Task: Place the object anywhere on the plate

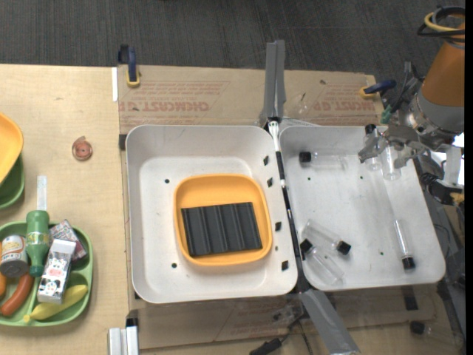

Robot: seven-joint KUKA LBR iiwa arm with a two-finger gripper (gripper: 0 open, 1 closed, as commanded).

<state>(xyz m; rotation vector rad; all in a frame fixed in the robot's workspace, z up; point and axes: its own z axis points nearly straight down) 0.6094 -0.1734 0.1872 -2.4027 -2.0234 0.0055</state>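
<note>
1. Cardboard sheet (222, 80) under both bins. Red lettering is running across it upside down. We are reading it as "CHEMCAST", with less than full confidence.
2. Left bin (137, 198), holding the plate.
3. Right bin (355, 198), holding the loose clear tubes.
4. Orange plate (222, 185), sitting at the middle of the left bin. A black ribbed pad (222, 228) is already lying on it, ribs running 12 to 6.
5. Arm (443, 80), coming in at the right bin's 2 o'clock corner.
6. Gripper (388, 154), hanging over the right bin's 1 o'clock corner. We are unable to tell whether it is open, closed or carrying anything; something clear is glinting just beside it, too faint to name.
7. Green tray (83, 291) of toy food at 8 o'clock on the bench, with labels too small to read.
8. Long tube (401, 237), black cap at its lower end, lying at 6 o'clock from the gripper, long axis 12 to 6. We are judging it the nearest candidate.
9. Capped vial (329, 240), at 7 o'clock from the gripper, lying roughly 10 to 4.
10. Small vial (314, 157), at 9 o'clock from the gripper.

We are noting that the plate lies between 8 and 9 o'clock from the gripper, across the bins' shared wall.
</note>
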